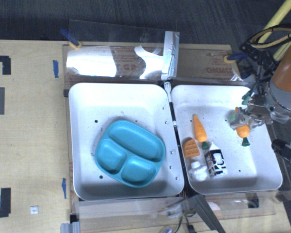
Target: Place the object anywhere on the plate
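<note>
Because the coming move is a transfer from the right bin to the left one, we read the scene from left to right. We find the blue three-compartment plate (130, 152) lying flat in the left bin (82, 101), toward its near side, tilted diagonally, with nothing in its compartments.

Across the divider, the right bin (264, 176) holds a loose cluster against its left wall: a toy carrot (199, 127) with its long axis running far-to-near, an orange ridged block (190, 148) just near of it, a black-and-white printed packet (216, 162) to the right of that block, and a small white item (199, 172) at the near end of the cluster.

Farther right, we see the gripper (242, 123) over the right part of this bin, at the end of the grey arm (281, 89) with its orange band. A small orange toy with a green tip (243, 131) sits directly at the fingertips, its long axis roughly far-to-near, green end pointing near. We judge that the fingers are pinching this toy, since it sits between them and seems to stand clear of the bin floor.

From the gripper, the plate lies well apart to the left and slightly near, beyond the divider wall. We judge that the next travel must be leftward across both the cluster and that wall.
</note>
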You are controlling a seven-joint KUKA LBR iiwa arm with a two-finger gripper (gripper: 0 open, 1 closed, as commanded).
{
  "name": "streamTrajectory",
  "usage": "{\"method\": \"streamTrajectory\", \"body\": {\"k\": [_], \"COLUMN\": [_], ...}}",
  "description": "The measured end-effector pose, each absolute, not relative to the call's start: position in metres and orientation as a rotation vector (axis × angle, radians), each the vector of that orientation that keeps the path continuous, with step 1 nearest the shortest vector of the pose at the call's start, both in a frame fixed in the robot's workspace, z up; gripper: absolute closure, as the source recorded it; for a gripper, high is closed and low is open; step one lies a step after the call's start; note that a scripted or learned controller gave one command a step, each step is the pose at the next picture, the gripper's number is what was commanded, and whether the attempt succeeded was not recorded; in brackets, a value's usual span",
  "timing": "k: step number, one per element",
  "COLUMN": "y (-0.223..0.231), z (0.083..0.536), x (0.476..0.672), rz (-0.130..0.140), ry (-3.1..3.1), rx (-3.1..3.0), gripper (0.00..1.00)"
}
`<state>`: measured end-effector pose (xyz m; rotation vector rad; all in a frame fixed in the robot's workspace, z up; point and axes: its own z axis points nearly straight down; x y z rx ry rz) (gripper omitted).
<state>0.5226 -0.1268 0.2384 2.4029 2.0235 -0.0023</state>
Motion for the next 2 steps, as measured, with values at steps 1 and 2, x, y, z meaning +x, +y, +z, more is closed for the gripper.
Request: {"method": "streamTrajectory", "body": {"k": [1, 2], "y": [-0.042, 0.086], "z": [0.215, 0.213], "x": [0.536, 0.525], "rz": [-0.003, -0.001], "ry": [2.101, 1.970], "rx": [2.342, 2.451], "gripper": [1.00, 1.00]}}
